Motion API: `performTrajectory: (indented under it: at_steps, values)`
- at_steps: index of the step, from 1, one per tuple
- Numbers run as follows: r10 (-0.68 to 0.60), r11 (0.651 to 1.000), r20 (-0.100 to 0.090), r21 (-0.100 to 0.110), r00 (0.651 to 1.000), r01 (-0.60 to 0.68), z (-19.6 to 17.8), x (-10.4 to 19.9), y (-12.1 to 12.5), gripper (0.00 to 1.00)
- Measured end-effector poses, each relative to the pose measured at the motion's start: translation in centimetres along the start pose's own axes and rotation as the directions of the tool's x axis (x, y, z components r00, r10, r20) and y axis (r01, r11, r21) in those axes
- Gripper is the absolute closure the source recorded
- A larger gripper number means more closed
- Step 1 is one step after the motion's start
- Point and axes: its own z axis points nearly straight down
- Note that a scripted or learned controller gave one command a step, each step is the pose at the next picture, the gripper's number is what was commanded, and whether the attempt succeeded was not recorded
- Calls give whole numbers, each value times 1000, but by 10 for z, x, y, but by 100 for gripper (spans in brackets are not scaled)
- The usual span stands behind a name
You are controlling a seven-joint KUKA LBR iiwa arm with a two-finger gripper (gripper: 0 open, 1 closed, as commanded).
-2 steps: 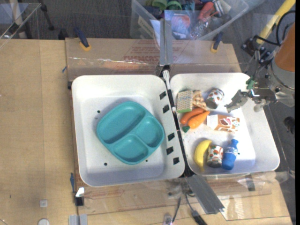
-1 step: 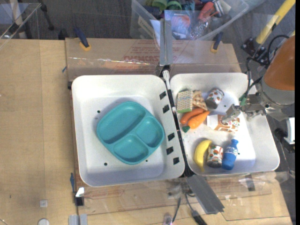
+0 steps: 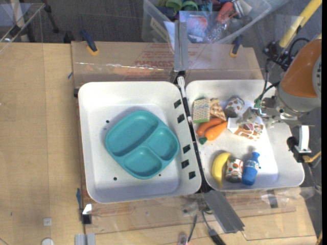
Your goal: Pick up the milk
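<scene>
The milk (image 3: 249, 130) is a small white carton with red-brown print. It lies on its side in the right bin (image 3: 286, 175), just right of the carrot (image 3: 212, 130). My gripper (image 3: 257, 113) hangs at the carton's upper right edge, right over it, and the grey arm with its orange band (image 3: 301, 78) reaches in from the right. The gripper's body hides where it meets the carton.
The right bin also holds a cracker box (image 3: 201, 109), a round can (image 3: 235, 105), a banana (image 3: 220, 166), a small can (image 3: 234, 170) and a blue bottle (image 3: 250, 169). A teal divided plate (image 3: 141, 143) lies in the left bin (image 3: 92, 137). A clear tub of toys (image 3: 204, 6) stands behind.
</scene>
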Motion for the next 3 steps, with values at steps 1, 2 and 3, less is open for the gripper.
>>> performTrajectory:
  at_steps: [1,2,3]
  values:
    - [55,998,10,-12,998,-55,5,26,7,0]
    - [12,1000,9,-13,1000,-12,6,50,29,0]
    - [61,998,0,-5,998,-61,7,49,34,0]
